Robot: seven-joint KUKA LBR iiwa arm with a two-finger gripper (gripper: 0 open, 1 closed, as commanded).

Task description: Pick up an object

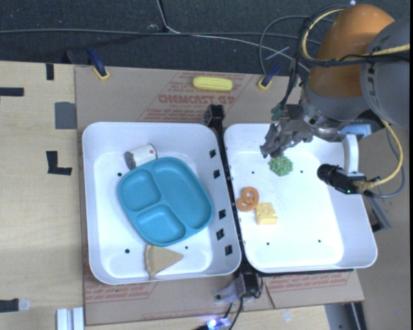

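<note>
Green broccoli [281,165] (right bin), just below hand [272,148]

From my seat, the gripper [275,148] hides part of the green object [283,166], perhaps broccoli. The blue plate [166,199] covers the edge of the tan wedge [162,259]. The arm [361,53] runs off frame right.

Grey arm [389,67], orange band, looping cables
</note>
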